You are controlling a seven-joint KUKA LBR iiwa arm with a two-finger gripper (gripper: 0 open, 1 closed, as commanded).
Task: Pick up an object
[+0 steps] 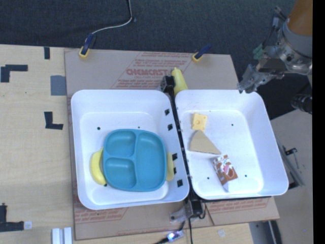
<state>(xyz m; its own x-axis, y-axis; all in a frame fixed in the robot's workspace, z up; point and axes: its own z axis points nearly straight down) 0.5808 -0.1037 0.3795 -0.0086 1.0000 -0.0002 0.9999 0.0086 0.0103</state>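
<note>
- While the tool (247,83) hovers off the right bin's (254,136) far corner, I can't tell its grip.
- Cheese (199,121), wedge (203,144), packet (224,170) lie inside.

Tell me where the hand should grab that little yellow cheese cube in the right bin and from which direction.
Probably straight down from above, closing on two opposite flat sides of the yellow cheese cube. It sits low on the floor of the right bin, so no side approach fits. The tan wedge lies just below it in the view, so the left and right faces look the safer pair.
</note>
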